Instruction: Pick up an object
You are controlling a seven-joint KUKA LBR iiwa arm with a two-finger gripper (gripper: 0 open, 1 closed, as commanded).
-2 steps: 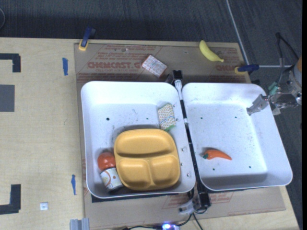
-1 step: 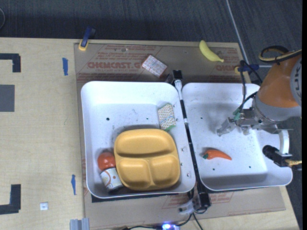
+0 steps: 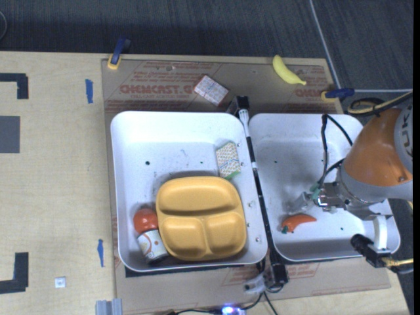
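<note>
Even overhead light, fairly bright. White bins (image 3: 125, 133) near blown out on the rims, mild glare. Soft shadow under the yellow tray (image 3: 200, 216), darker strip along the top floor. Overall soft focus, low resolution; arm (image 3: 377, 159) at right slightly blurred. No obvious edge distortion.

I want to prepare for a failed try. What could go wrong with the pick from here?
1. The orange carrot-like toy is small and lies flat on the right bin floor, so the gripper beside it may close on nothing.
2. It lies close to the bin's near wall, so a push could slide it against that wall.
</note>
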